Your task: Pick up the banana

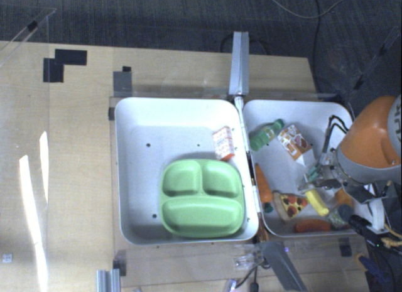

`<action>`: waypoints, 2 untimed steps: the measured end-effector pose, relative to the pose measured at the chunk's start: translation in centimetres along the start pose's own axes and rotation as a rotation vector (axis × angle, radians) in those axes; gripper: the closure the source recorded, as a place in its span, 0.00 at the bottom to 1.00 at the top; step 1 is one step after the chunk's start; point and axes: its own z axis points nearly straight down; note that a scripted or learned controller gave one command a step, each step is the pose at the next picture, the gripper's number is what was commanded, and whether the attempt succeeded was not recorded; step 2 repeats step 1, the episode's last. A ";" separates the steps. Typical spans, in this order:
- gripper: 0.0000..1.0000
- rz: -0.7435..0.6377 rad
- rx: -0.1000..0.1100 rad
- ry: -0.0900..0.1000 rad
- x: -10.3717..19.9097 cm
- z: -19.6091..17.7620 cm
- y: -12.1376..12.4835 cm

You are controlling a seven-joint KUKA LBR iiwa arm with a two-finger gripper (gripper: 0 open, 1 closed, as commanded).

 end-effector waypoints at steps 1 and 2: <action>1.00 0.085 0.016 -0.004 6.9 -8.3 4.5; 1.00 0.085 0.016 -0.004 6.9 -8.3 4.5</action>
